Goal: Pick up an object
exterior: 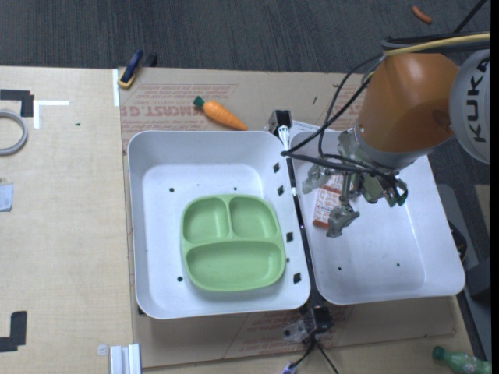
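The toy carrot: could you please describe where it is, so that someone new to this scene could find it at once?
Start at the left white bin, the one holding the green divided plate. Just beyond that bin's far rim, on the brown cardboard, lies the toy carrot. It is the only orange, tapered thing there, with a small green top at its left end.

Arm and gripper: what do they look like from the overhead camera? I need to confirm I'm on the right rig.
The arm is grey-white with black KUKA lettering on its right side, and a broad, rounded orange band sits above the wrist. Black cables and one yellow cable run along it. The gripper is bare grey metal, with thin dark wires looped around it and a small green part on its right.
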`<state>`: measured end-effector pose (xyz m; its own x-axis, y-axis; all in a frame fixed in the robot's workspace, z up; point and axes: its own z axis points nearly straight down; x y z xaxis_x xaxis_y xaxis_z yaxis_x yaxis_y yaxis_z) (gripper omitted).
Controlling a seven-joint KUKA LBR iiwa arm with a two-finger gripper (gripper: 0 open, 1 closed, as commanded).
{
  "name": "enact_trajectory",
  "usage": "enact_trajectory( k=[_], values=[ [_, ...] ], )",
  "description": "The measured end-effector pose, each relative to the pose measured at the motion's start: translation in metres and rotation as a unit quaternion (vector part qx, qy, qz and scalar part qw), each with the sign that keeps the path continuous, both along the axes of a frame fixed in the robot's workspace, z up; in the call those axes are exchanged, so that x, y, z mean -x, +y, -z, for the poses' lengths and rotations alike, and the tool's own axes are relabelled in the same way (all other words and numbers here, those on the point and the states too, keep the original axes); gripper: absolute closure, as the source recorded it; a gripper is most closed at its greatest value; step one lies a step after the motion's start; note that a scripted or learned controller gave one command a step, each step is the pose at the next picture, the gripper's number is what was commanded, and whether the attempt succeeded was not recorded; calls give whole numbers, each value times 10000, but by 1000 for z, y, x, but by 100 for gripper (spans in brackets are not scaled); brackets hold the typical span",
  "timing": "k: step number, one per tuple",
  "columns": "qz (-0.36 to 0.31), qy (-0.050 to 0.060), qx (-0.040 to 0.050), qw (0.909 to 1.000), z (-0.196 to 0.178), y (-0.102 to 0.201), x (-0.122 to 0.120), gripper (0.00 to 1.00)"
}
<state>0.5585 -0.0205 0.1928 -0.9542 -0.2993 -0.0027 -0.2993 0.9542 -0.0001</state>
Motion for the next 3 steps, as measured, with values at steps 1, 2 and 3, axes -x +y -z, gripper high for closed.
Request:
enact_trajectory(
  k=[1,2,3],
  values=[
    [-156,-6,1,9999,0,-16,7,0],
    [207,-3,2,9998,37,-71,35,0],
    [1982,-6,-3,9802,62,-74,-22,0]
  ],
)
